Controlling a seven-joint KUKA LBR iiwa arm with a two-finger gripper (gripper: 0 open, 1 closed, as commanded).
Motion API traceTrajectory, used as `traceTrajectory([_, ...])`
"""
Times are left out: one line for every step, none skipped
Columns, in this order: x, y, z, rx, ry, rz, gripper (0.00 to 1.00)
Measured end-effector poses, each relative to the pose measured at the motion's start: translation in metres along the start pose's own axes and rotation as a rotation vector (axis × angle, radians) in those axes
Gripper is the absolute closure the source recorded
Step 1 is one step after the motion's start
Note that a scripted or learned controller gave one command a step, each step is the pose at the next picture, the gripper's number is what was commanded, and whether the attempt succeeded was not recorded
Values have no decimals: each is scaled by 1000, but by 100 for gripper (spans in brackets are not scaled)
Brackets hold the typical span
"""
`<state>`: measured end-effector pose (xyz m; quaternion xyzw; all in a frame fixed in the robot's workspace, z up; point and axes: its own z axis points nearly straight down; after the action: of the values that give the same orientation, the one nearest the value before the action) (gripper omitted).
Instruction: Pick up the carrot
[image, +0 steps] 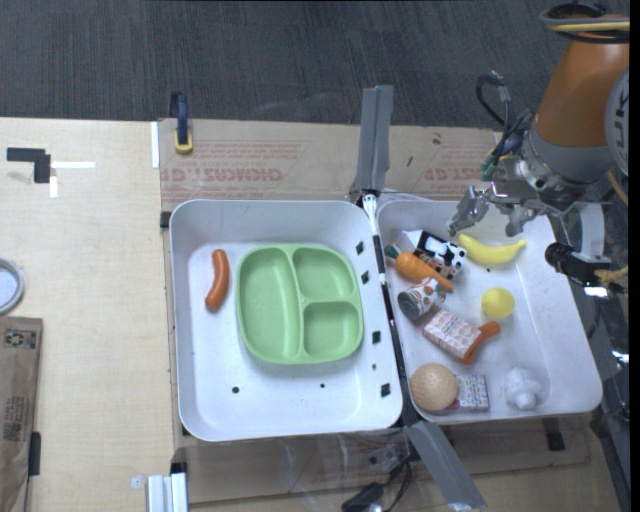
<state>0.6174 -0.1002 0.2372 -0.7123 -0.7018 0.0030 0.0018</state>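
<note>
A: Where is the carrot (416, 267) lying?

B: In the right bin (560, 400), toward its far left corner, just beside the divider. It is resting on its side with the thick orange end pointing left and the taper running right, under or against a small black-and-white toy cow (440, 250). A patterned cup (420, 298) is sitting just near of it.

A: How is it likely going to handle?

B: I am judging it to be a light, stiff plastic toy with a smooth, slightly slippery skin. The thick left part is looking like the best place to take hold, gripping across its width, since the tapered end is crowded by the cow.

A: And the pincer (478, 207)?

B: It is hanging over the far edge of the right bin, to the right of the carrot and well apart from it, just left of the banana (492, 250). Its fingers are appearing spread moderately wide, with nothing between them and touching nothing I can make out.

A: So the carrot is not yet being lifted?

B: Correct; it is lying untouched in the bin.
</note>
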Motion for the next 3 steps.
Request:
traceTrajectory([-26,-63,99,0,3,-265,0])
traceTrajectory([-22,8,148,1,2,-129,0])
traceTrajectory([-24,8,137,8,4,-129,100])
